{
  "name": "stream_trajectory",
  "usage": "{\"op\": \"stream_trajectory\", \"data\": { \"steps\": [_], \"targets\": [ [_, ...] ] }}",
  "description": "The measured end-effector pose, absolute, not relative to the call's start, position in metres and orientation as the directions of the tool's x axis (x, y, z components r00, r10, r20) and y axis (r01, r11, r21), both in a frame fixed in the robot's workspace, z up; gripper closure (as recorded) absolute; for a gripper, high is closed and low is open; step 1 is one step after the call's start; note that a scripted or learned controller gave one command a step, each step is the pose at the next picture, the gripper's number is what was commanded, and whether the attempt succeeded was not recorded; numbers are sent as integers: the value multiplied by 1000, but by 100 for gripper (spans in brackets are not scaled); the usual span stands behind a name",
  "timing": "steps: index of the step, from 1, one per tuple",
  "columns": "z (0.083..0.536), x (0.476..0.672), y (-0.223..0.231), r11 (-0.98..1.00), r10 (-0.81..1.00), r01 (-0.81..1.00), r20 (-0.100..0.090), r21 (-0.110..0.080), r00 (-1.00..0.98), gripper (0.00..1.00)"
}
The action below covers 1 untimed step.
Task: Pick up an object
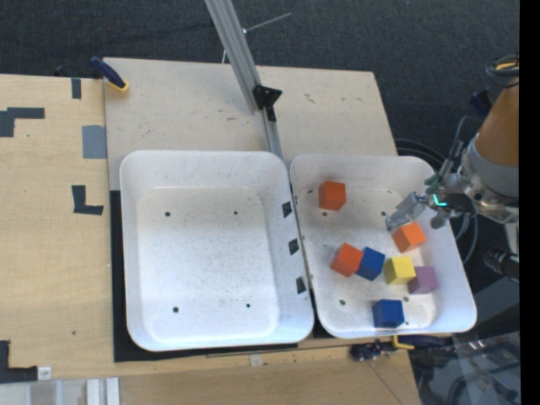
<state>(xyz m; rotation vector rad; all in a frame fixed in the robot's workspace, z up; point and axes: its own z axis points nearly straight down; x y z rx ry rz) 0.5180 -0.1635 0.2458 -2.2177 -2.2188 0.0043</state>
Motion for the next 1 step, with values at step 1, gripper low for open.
{"op": "stream_trajectory", "data": {
  "steps": [1],
  "targets": [
    [248, 519, -164, 2, 1000, 1000, 0, -1, -2, 0]
  ]
}}
